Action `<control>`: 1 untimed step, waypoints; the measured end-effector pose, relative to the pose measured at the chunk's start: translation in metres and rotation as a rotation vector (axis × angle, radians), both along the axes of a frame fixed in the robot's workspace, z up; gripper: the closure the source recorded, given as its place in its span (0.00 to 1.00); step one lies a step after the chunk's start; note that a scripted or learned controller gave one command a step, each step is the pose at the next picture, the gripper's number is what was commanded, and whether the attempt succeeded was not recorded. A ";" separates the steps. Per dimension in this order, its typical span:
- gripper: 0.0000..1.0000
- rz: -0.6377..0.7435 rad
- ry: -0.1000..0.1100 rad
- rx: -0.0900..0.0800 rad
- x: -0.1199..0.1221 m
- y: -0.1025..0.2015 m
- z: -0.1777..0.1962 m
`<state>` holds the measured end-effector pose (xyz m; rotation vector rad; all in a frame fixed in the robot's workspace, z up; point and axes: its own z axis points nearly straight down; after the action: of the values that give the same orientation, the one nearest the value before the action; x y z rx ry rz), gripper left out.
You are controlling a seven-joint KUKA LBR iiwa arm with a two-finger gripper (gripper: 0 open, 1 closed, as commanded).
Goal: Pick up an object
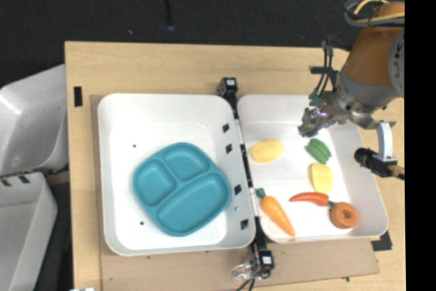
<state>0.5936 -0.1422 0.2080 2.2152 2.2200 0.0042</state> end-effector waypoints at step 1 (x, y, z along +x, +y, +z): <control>1.00 0.001 -0.001 0.000 0.004 0.005 0.046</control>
<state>0.5975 -0.1376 0.2540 2.2134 2.2212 0.0050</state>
